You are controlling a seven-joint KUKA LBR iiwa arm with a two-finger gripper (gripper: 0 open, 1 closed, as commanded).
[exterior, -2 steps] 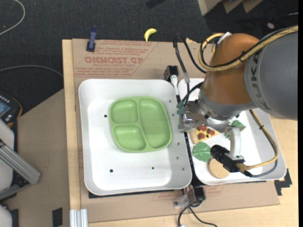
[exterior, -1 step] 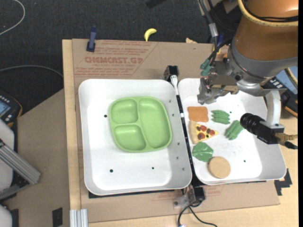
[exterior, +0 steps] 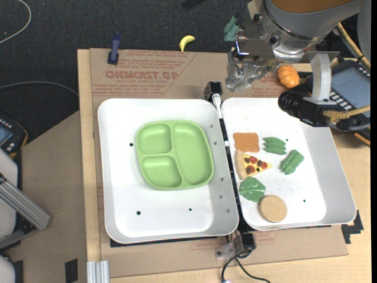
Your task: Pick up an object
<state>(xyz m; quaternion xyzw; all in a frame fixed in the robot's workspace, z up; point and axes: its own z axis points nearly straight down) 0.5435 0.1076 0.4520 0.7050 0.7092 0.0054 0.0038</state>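
Dark carpet floor [exterior: 53, 34], white cable [exterior: 17, 7] looped top left; cardboard sheet [exterior: 147, 69] covering bench.

Green divided plate [exterior: 174, 154] in left bin [exterior: 115, 175].

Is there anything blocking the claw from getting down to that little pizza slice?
Nothing visible does. The gripper hangs above the right bin's back edge; the pizza slice lies uncovered, with an orange square just behind it.
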